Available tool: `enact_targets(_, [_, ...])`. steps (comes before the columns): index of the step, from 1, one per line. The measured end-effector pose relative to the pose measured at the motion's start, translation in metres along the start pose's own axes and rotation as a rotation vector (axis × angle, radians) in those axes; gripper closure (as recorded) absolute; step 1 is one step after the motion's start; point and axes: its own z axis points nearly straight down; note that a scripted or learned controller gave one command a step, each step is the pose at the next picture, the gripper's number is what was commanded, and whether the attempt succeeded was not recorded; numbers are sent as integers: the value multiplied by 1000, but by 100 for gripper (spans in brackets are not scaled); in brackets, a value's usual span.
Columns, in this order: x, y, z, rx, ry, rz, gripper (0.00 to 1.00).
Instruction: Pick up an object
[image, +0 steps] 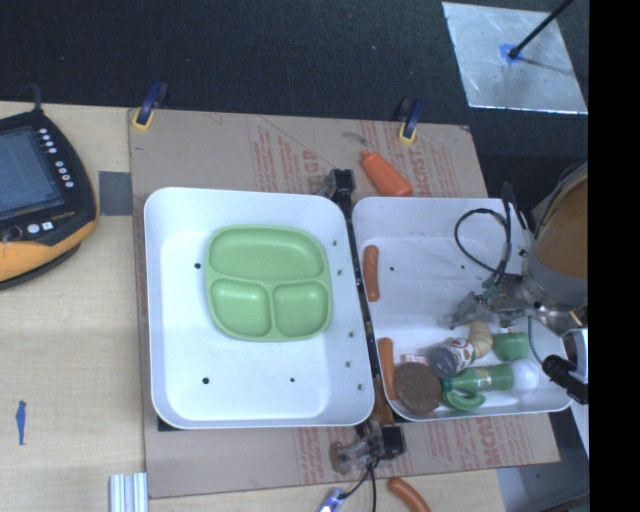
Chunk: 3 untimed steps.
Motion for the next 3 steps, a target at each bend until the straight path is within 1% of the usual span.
enact_targets(1, [-1,0,-10,1,-2,-6,100])
enact_targets(2, [33,64,-1,-1,0,-3,100])
enact_targets(3, [65,-16,-12,-1,0,0,100])
